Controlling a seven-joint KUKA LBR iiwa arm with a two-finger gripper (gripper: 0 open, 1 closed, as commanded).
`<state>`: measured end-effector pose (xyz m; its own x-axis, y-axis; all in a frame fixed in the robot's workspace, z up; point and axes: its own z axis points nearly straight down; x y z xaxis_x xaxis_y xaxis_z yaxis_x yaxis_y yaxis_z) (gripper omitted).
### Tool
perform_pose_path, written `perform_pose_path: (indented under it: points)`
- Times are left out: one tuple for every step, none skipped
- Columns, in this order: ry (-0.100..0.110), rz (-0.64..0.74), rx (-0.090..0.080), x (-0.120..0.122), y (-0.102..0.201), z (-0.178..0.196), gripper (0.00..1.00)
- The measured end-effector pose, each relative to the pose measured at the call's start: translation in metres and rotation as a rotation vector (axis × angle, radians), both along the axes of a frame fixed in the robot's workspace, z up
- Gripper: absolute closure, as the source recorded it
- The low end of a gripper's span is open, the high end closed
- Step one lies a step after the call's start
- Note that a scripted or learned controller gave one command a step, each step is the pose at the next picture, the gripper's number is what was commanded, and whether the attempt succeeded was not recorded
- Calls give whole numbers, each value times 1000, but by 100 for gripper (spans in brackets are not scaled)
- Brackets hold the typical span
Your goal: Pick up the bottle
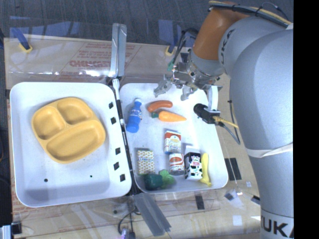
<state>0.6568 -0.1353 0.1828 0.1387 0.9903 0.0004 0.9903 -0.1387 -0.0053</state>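
The blue bottle lies near the right bin's left wall, long axis running roughly front to back. The gripper, fingers spread and empty, hovers over the bin's back edge, right of the bottle.

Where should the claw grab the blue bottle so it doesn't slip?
Probably around the middle of the blue bottle, coming straight down from above. It lies on its side in the right bin, white cap toward the far wall, close to the left wall. Its long body is round, so the fingers should close across its narrow width. The claw hangs above the bin's far edge, open.
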Motion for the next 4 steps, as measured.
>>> perform_pose_path:
  points:
    - [-1,-17,-1,0,30,-42,0]
    - [0,-12,0,0,31,-31,100]
    - [0,-12,-1,0,31,-31,0]
    - [-1,71,0,-8,44,-92,0]
